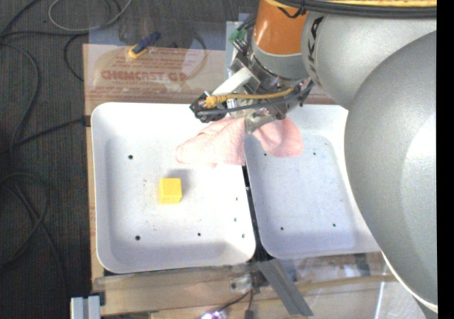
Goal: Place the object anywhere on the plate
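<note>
A KUKA arm [369, 98], grey w/ an orange band [287, 6] above the wrist, reaches in from the right over two shallow white bins on a bench. Its gripper [250, 120] hangs above the seam between the bins, near their far edge, w/ a pink cloth [220, 146] draped beneath it; the cloth's top runs up into the gripper, but whether the fingers are open or clamped on the fabric can't be told from this angle. The cloth spreads both ways: one flap over the left bin [120, 239], another over the right bin [312, 232]. A small yellow block [170, 190] lies on the left bin's floor, well apart from the cloth & gripper. Cardboard [142, 76] w/ red print lies behind the bins, a blue-and-yellow item [143, 44] at its far edge
</note>
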